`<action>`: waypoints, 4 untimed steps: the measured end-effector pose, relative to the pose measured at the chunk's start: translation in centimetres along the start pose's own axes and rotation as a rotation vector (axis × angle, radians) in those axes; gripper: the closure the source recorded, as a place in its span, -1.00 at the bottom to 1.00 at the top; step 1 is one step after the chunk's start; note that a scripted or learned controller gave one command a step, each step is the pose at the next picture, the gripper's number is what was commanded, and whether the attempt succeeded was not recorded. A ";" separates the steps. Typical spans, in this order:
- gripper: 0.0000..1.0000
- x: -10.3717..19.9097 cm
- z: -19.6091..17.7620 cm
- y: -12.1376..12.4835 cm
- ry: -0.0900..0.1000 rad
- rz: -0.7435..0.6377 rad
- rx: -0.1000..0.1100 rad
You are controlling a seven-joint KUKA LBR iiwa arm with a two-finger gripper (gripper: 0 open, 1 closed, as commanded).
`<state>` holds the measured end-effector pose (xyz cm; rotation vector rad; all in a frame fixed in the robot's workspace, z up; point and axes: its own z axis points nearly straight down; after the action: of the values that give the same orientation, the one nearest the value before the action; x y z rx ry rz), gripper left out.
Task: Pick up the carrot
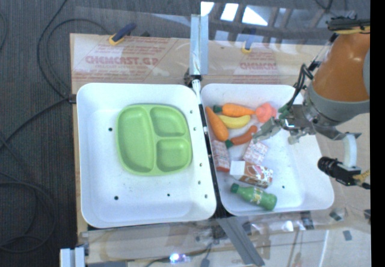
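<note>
Three carrot-like pieces lie in the right bin (313,196). A long orange carrot (216,123) lies diagonally by the bin's left wall. A shorter carrot with a green top (236,109) rests near the back wall. A small orange-red carrot (243,137) lies in front of a yellow banana (234,120). My gripper (269,129) hangs low over the bin, just right of the small orange-red carrot and below a pink-orange toy (264,110). Nothing is visibly held in it.
The right bin also holds red-and-white packets (257,153) (220,155) (258,174), a white box (237,168) and a green bottle (254,195) near the front. A green divided plate (154,138) sits in the left bin (96,199). The arm's orange band (343,67) looms over the right edge.
</note>
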<state>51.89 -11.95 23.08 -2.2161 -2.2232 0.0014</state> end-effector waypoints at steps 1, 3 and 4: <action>-1.00 5.0 4.8 6.7 -0.001 -0.095 0.002; -1.00 -0.8 13.8 13.9 -0.004 -0.186 -0.014; 1.00 -0.8 12.9 13.9 -0.004 -0.187 -0.013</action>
<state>65.77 -12.69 10.12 -2.0062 -2.4296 -0.0086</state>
